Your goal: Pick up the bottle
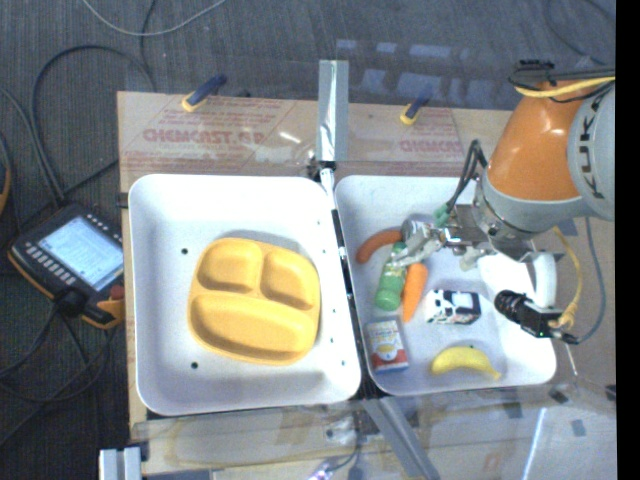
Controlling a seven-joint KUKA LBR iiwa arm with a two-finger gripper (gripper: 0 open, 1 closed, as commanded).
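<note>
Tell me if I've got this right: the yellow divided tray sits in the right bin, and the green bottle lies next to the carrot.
Not quite. The camera view shows the yellow divided tray in the left bin, not the right. The green bottle does lie next to the carrot.

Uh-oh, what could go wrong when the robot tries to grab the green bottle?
1. The green bottle lies pressed against the carrot, so the tool might pinch or drag the carrot too.
2. The sausage sits just above the bottle's cap, close to the tool, and may get knocked aside.
3. The bottle lies near the bin's left wall, with the small box just below it, so a push might wedge it there.
</note>
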